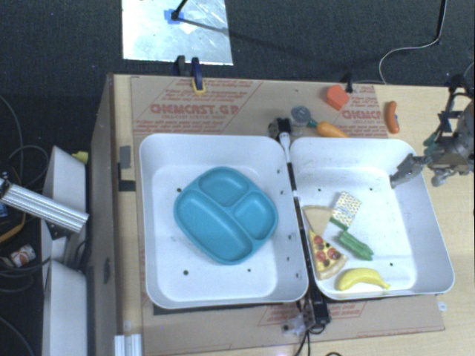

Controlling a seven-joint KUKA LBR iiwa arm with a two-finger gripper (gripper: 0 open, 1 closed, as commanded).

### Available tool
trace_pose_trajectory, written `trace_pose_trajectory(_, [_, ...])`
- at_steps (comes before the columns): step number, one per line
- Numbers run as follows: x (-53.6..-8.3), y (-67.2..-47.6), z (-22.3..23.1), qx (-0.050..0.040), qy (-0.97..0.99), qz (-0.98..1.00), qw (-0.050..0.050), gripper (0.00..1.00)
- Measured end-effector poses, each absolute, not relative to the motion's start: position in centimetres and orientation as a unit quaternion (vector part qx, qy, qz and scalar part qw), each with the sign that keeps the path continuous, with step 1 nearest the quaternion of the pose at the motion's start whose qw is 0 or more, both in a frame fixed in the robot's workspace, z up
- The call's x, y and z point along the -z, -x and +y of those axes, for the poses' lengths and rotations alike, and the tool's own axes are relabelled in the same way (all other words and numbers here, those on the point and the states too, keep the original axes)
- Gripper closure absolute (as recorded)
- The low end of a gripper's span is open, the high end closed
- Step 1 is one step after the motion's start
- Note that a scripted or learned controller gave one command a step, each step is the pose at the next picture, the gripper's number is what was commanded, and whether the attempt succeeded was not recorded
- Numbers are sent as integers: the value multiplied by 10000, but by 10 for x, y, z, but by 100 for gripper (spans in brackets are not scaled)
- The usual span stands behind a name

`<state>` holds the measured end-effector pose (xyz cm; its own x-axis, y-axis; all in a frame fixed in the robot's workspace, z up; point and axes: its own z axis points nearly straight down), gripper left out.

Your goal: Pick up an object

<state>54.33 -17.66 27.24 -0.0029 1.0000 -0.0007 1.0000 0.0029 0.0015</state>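
Brown bench board printed with red lettering, carrying two shallow white bins side by side on dark flooring. Entering from the right edge, the grey arm, ending in the gripper poised over the upper right corner of the right bin; whether open or closed, cannot tell at this size and angle, and nothing seen between its tips. Below and left of the gripper, well apart from it, a small white-and-green patterned block lying tilted. Just beside that, a pizza slice toy pointing along the bin's left wall, with a green vegetable piece to its right. Near the front wall, a yellow banana. Across the divider, in the left bin, a blue sectioned plate sitting near the middle. Beyond the bins on the board: an orange block, a carrot, a sausage-like piece. Further back, a shiny metal sheet.
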Motion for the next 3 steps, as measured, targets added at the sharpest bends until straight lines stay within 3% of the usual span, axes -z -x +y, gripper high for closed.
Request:
trace_pose_trajectory(1, [-160,-541,-132,1,-7060,7083,-4,0])
trace_pose_trajectory(2, [-84,-487,-126,-4,-7068,7074,3,0])
trace_pose_trajectory(3, [-95,-488,-126,-18,-7063,7079,8,100])
